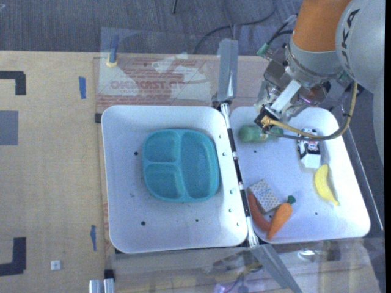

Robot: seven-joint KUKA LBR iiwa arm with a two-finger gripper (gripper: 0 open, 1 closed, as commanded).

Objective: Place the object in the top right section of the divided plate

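Two bins: the left bin (122, 218) holds the plate (181, 165). In the right bin (351, 215), far left corner, your gripper (267, 122) is beside a green object (247, 133); its grip you cannot tell. Picking seems the step in hand; next, carry it to the plate's far right section.

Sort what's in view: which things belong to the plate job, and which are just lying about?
Job: divided plate, left bin; pincer; green object beside it, likely the pick.
Lying about, right bin: banana, carrot, red piece, patterned block.
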